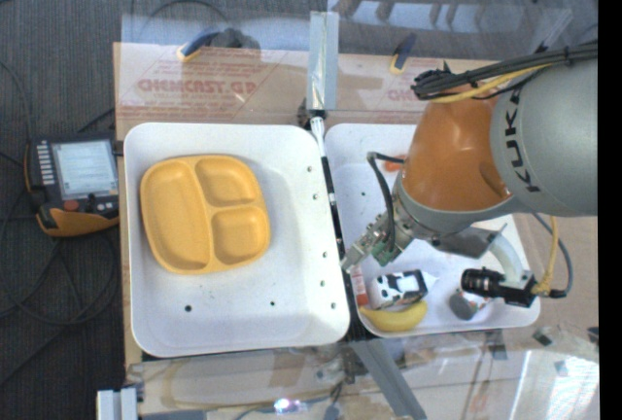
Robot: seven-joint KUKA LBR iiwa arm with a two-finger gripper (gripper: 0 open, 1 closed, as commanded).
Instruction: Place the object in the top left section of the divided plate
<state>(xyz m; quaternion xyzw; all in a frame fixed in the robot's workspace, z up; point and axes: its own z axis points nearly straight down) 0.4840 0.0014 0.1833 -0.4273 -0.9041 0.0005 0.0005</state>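
- The grey arm [530, 141] with its orange band reaches in from the right of the yellow divided plate [175, 214] and hangs over the bin the plate is not in.
- The left bin [233, 311] holds the plate, which lies flat in the bin's upper left part.
- The right bin [358, 144] sits just right of the plate's bin, and the two rims meet along a dark seam.
- The plate shows three sections: one long section on its left side and two smaller ones stacked on its right.
- A handheld control pendant [73, 177] with a pale screen lies on the carpet to the left of the plate, outside the bins.
- The gripper [367, 251] is low in the right bin, just past the seam from the plate's lower right corner. It angles down towards the plate's side, and I cannot tell whether it is released or clenched.
- A banana [394, 317] lies against the right bin's near rim, below and to the right of the plate. The loose objects all lie in this bin, apart from the plate.
- A black-and-white object [400, 287] rests just above the banana.
- A small grey piece [465, 304] lies farther right of the plate than the banana.
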